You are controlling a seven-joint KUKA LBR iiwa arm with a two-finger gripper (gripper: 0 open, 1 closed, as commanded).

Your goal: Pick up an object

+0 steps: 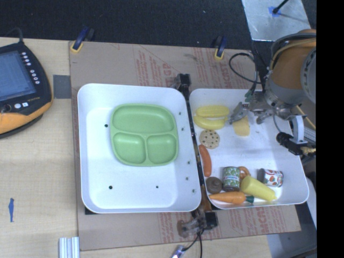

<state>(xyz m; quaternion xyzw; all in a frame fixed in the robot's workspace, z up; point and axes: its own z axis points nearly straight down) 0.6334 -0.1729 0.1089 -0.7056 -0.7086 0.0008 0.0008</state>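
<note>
My gripper (249, 115) hangs over the back of the right bin (293, 160), fingers spread open with nothing between them. A pale yellow block (242, 127) lies just below and in front of it. To its left rests a yellow banana-shaped piece (210, 117), with a speckled cookie (209, 139) and an orange sausage (205, 160) in front of that. Along the bin's front lie a green can (231, 178), a yellow bottle (258, 189), a carrot (230, 199), a brown lump (214, 185) and a red-and-white can (272, 177).
The left bin (94, 144) holds a green divided plate (144, 134). A teach pendant (19, 87) sits on the bench at far left. Black cables (244, 69) loop behind the right bin, and the arm's orange band (290, 58) is at the right.
</note>
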